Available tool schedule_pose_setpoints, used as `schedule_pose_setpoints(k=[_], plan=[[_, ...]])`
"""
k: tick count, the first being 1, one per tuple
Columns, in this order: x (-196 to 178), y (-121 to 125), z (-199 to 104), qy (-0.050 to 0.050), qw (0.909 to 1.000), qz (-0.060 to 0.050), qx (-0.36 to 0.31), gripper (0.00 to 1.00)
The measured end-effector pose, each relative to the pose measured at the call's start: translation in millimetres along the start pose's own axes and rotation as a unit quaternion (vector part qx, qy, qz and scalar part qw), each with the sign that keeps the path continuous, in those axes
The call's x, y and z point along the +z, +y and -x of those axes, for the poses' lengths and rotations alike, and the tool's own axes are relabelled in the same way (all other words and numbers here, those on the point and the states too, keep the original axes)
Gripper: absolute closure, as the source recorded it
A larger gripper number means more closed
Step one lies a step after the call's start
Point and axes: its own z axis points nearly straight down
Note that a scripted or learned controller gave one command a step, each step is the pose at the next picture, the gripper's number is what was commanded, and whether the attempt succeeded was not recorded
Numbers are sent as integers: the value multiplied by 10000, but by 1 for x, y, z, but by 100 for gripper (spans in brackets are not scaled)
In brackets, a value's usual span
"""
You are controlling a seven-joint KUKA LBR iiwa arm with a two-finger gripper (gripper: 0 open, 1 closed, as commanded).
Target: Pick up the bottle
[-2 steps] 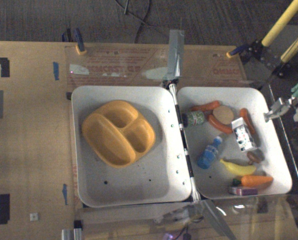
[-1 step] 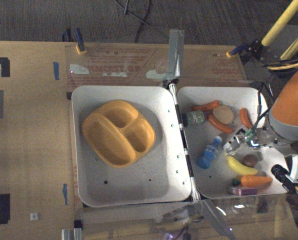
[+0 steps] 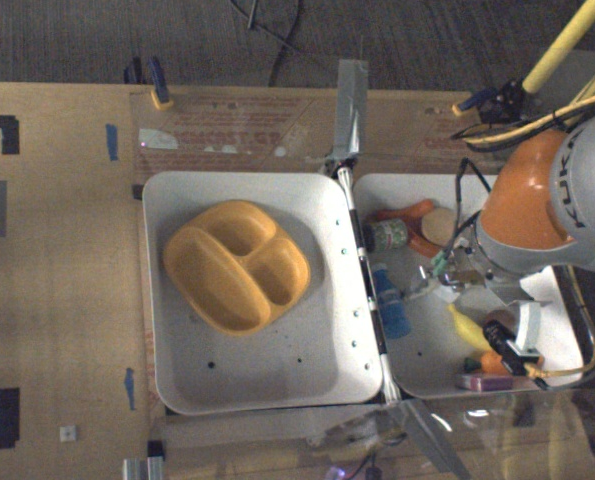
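1. The bottle (image 3: 386,235) is seen lying on its side in the right bin (image 3: 422,368), near that bin's upper left corner, just beside the divider between the two bins; it has not been lifted, so the task is judged to be at an early stage.
2. The tool (image 3: 447,271) is placed low over the right bin, below and to the right of the bottle and apart from it; nothing can be seen between its tips, and how far it is open cannot be told.
3. What is left, by this judgement: the tool must be brought over the bottle, closed on it, and raised.
4. Other things are crowded around: a blue object (image 3: 389,303) by the divider, a red item (image 3: 413,211) and a tan round piece (image 3: 438,226) beside the bottle, a yellow piece (image 3: 467,328) lower down.
5. The left bin (image 3: 267,368) is occupied by an orange divided tray (image 3: 235,264).
6. Both bins are carried by a wooden bench (image 3: 57,268) marked with blue and black tape; dark flooring and cables lie beyond it.
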Motion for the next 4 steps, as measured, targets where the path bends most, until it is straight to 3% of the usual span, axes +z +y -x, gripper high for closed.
schedule_pose_setpoints(k=[1, 2, 3, 4], plan=[[-92, 10, -20, 22, 9862, -76, 1651, 0], [-31, -43, -15, 35, 9950, -59, 995, 0], [-89, -50, 29, 30, 9997, -62, 255, 0], [-19, -29, -10, 19, 10000, -9, -43, 0]])
